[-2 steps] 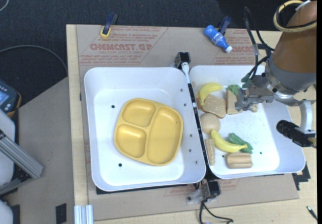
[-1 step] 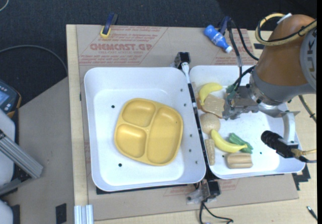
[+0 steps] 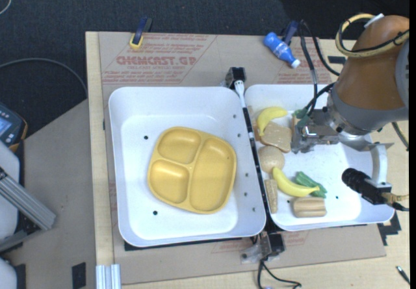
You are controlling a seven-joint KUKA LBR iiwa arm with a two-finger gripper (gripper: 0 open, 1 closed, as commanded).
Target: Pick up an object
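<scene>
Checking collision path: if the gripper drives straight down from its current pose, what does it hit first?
Likely the bread slice beside the gripper, or bare right bin floor next to it; depth is unclear from this slanted view.

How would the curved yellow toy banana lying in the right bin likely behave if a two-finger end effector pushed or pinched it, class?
The curved yellow toy banana looks smooth and glossy, so it may slip from a pinch. Its bent shape would probably make it pivot rather than roll when pushed. Lying against the green leafy piece, it would likely nudge that too.
</scene>
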